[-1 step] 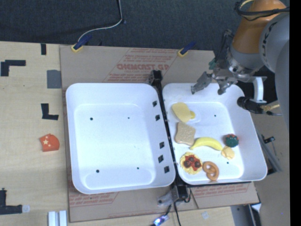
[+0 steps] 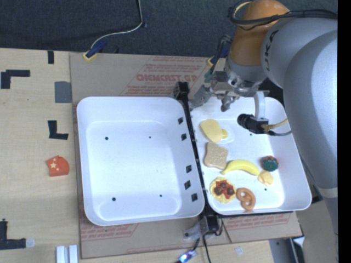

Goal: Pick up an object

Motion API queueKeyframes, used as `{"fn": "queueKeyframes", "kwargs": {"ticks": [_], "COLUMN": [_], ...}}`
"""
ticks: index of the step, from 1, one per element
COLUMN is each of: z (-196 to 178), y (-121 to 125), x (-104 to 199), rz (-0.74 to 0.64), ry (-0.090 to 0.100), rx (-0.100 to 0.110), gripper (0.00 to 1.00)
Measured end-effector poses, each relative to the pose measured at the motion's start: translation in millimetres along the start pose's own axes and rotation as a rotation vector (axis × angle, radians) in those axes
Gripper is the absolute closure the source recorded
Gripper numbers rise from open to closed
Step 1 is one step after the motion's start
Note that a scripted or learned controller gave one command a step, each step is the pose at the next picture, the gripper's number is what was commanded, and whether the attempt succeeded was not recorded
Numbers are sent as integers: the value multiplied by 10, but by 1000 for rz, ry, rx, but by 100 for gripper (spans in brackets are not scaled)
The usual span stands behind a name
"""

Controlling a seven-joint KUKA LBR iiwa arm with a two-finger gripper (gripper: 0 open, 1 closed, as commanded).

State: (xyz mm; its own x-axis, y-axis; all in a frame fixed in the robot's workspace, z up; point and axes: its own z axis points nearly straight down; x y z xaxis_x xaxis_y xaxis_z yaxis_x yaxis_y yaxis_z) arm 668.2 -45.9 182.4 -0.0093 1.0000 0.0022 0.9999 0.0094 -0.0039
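Dark carpet lies behind a wooden bench (image 2: 33,141) carrying a cardboard sheet (image 2: 142,75) and two white bins side by side. Left bin (image 2: 88,147): bare floor with a few dark dots. Right bin (image 2: 290,169): all candidate objects, namely a yellow piece (image 2: 213,130) near the divider, a bread slice (image 2: 215,156) just below it, a banana (image 2: 241,167), a small pizza (image 2: 222,190), a pretzel (image 2: 245,198), a green-and-red item (image 2: 269,163) and a pale lump (image 2: 266,177) beside it. A red toy (image 2: 58,166) sits apart on the bench, left of both bins.

The tool (image 2: 226,97) hangs over the upper edge of the right bin, above the yellow piece and apart from it; nothing is seen between its fingers, and whether they are spread or closed cannot be told.

Risks, as judged: the yellow piece and bread lie close to the divider wall (image 2: 189,147), so a finger descending on that side could strike the rim. Flat items offer little to pinch. The bread and banana nearly touch, as do pizza and pretzel, so a grasp may nudge a neighbour.

Open room: the right bin's upper right floor, and the whole left bin.
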Motion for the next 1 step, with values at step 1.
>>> {"fn": "queueKeyframes", "kwargs": {"ticks": [1], "z": [-706], "y": [13], "x": [931], "rz": [-1], "ry": [1], "rx": [-10], "gripper": [0]}}
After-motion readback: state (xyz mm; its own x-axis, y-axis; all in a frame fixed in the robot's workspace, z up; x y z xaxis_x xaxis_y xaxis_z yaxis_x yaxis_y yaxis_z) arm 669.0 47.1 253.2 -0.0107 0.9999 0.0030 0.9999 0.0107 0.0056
